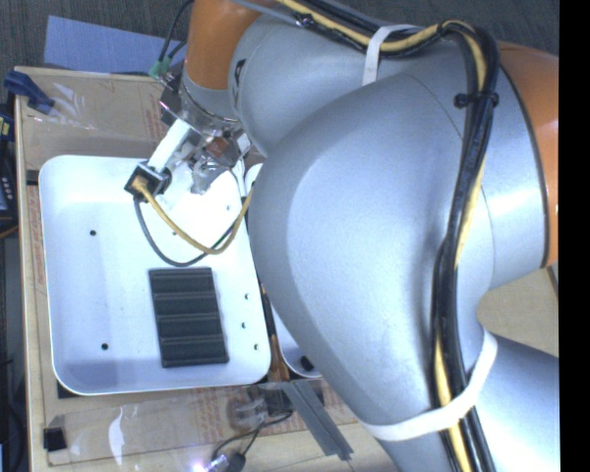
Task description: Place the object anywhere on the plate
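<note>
Camera view puts our pincer (205,170) over the far part of the left bin (79,293); we cannot tell how it is set or whether it holds anything. We take the dark ribbed block (188,317), lying flat below the pincer and apart from it, as the object. Our arm (393,224) blocks the neighbouring bin, so a misjudged placement could go unseen.

Fixed overhead camera, slanted down on bins (69,264) — arm (393,214) close, looming large
</note>
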{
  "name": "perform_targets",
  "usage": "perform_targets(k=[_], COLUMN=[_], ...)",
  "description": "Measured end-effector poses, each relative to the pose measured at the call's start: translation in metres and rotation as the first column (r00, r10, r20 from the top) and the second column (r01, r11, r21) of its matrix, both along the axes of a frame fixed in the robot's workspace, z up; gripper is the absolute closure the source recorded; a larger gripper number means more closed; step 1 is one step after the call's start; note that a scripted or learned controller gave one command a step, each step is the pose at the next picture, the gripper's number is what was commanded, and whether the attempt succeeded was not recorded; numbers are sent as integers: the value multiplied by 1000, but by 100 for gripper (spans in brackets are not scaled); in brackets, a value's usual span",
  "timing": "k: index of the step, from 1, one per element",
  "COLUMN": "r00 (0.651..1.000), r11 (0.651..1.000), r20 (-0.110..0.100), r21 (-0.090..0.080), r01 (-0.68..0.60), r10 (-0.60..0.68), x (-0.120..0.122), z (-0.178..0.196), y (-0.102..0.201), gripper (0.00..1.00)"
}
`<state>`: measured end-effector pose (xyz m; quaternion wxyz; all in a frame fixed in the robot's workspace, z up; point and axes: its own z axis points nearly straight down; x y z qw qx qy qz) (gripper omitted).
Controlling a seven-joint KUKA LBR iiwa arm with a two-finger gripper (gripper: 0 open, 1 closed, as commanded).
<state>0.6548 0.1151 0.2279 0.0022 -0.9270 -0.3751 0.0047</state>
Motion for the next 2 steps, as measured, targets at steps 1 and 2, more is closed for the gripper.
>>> perform_targets(k=[1, 2], r00=[832, 997], r11=[832, 997], r20=[5, 1], r21=[3, 2], r01=[-554, -80], r10=[554, 80], x=[-18, -16], z=[-37, -90], y=[-42, -6], gripper=[100, 100])
